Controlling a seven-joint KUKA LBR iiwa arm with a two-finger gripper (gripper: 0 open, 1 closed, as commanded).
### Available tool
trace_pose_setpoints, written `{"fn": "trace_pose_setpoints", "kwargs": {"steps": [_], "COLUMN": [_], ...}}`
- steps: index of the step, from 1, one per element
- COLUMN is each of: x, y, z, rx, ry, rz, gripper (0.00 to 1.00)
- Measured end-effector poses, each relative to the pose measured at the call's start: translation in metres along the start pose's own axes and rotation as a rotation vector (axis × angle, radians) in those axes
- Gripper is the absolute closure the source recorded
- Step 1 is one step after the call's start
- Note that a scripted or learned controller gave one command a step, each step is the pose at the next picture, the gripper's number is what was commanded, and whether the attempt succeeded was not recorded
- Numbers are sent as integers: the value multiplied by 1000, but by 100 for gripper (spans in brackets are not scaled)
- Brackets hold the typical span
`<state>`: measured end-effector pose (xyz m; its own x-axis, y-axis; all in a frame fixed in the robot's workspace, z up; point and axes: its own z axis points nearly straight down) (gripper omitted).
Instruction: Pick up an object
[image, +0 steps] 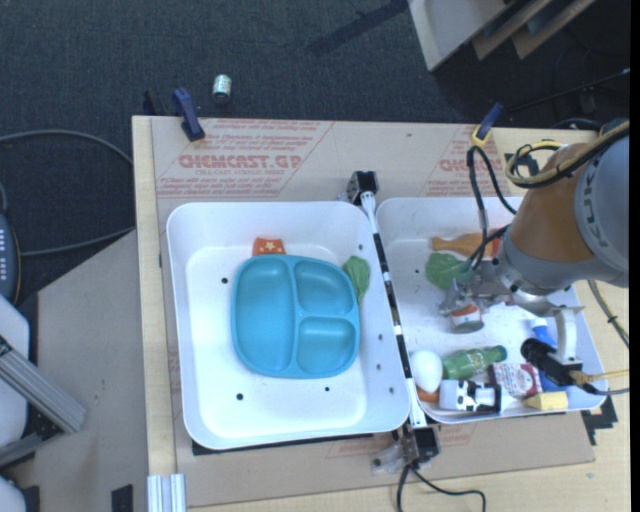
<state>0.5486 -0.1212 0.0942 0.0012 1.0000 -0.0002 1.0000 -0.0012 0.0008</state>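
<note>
My gripper (464, 298) is low in the right bin (400, 225), at its middle. Just under it lies a small red and white object (466, 319), and a green leafy toy (442, 268) lies right behind it. An orange piece (458, 242) sits at the back of that bin. Along the front lie a white egg (427, 368), a green bottle (476, 358), a red and white packet (515, 378), a black and white item (470, 397) and a yellow piece (548, 401). Nothing shows as lifted.
The left bin (200, 400) holds a blue divided plate (296, 315), a small orange block (268, 246) behind it and a green leaf (357, 275) at its right edge. A black divider rail (385, 290) separates the bins. Cables hang over the right bin's back.
</note>
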Motion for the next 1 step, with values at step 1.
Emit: {"fn": "trace_pose_setpoints", "kwargs": {"steps": [1], "x": [77], "y": [-20], "z": [-91], "rx": [-1], "ry": [1], "rz": [-3], "gripper": [100]}}
